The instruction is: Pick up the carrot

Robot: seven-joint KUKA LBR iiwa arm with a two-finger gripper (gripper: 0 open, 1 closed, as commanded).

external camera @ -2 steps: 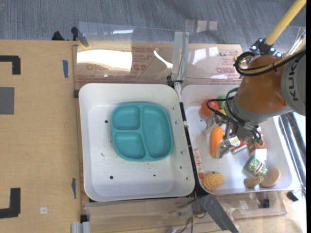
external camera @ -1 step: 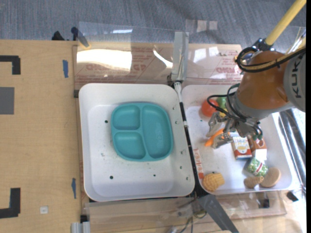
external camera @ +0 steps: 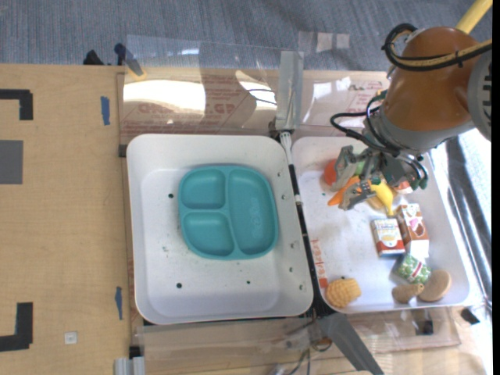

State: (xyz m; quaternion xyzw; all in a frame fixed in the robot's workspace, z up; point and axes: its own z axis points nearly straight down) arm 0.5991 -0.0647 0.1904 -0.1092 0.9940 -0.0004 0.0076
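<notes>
The grey arm with its orange band is reaching down into the right-hand shallow white plastic bin [external camera: 449, 233], and its dark metal two-finger pincer [external camera: 361, 184] is hanging low over the clutter at the far end of that bin, so the step in hand looks like the descent onto the target before any grasp. The small orange tapered carrot [external camera: 339, 198] is lying just beside the pincer on its left, partly tucked under it, with its long axis running on a slant and its thin tip pointing away from the pincer toward the divider between the bins. Whether the pincer is spread or closed I cannot tell, since the wrist is covering it. A yellow banana-shaped toy [external camera: 380, 196] is sitting just on the pincer's other side, and a red rounded toy [external camera: 344, 166] is lying just beyond it, both crowding the carrot. By my reading, the next move is calling for a small shift toward the carrot's thicker middle and a turn across its long axis. The teal sectioned plastic tray [external camera: 229, 212] is resting well apart in the other bin.
</notes>
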